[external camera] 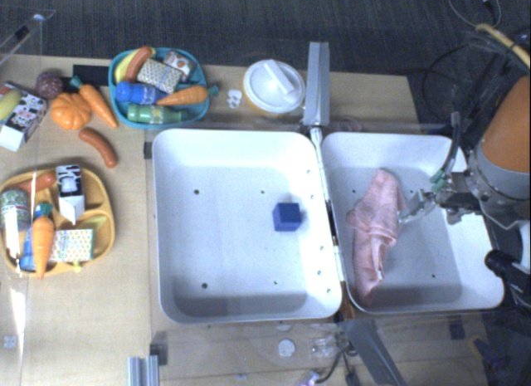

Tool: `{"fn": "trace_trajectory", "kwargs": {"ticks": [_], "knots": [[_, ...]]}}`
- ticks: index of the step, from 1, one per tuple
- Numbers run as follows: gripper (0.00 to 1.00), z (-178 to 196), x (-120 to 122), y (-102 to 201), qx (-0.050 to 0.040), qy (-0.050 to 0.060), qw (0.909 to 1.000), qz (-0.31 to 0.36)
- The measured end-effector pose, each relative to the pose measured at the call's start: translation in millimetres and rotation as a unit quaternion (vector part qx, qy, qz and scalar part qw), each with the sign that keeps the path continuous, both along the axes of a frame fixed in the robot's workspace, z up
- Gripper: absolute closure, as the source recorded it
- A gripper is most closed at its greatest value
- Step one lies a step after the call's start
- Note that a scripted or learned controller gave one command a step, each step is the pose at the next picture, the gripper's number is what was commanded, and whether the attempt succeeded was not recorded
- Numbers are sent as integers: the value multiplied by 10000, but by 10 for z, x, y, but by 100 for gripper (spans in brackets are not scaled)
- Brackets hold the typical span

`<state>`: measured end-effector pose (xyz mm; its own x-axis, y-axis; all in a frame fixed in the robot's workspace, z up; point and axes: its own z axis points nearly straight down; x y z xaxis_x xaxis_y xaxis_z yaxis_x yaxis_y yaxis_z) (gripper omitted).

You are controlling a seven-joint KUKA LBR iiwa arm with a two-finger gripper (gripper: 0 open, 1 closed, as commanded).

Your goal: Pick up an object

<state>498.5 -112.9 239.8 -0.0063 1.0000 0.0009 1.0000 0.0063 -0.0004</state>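
camera view: gripper (pixel 412 208) right up against the pink cloth (pixel 374 228) in the right bin (pixel 465 289), can't tell how its fingers sit.

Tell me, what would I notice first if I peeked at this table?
Probably the little blue cube, sitting alone in the middle of the left white bin. Next, the crumpled pink cloth in the right bin, with the robot's gripper right beside its edge. Off to the left, a blue basket and a yellow tray are piled with colourful toy food.
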Motion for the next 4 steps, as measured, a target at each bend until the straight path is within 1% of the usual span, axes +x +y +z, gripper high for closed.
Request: {"fn": "trace_trajectory", "kwargs": {"ticks": [1, 2, 3, 4], "knots": [[0, -1365, 169, 251, 0, -2, 9966, 822], [0, -1491, 206, 199, 2, -67, 10000, 19], [100, -1370, 233, 180, -28, -116, 9999, 16], [100, -552, 652, 655, -3, -17, 9965, 840]]}}
